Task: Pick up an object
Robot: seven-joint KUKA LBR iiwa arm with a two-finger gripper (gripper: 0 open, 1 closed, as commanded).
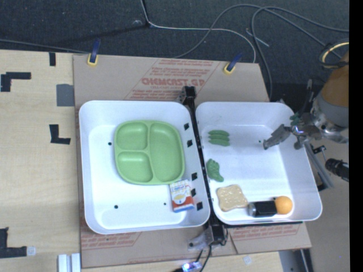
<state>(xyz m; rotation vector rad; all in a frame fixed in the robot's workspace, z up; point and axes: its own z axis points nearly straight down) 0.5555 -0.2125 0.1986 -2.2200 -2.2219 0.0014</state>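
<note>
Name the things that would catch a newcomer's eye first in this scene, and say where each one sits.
The green divided plate stands out first, lying in the middle of the left bin, with a small carton just below its lower right corner. In the right bin, an orange ball sits at the front right corner beside a black object and a slice of toast. The gripper hangs over that bin's right side.

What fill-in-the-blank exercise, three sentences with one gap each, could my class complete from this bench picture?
1. The green divided plate lies in the ____ bin.
2. The slice of toast lies in the right bin, near its ____ edge.
3. The small carton lies just below the plate, which has ____ compartments.

Missing words: left; front; three
</note>
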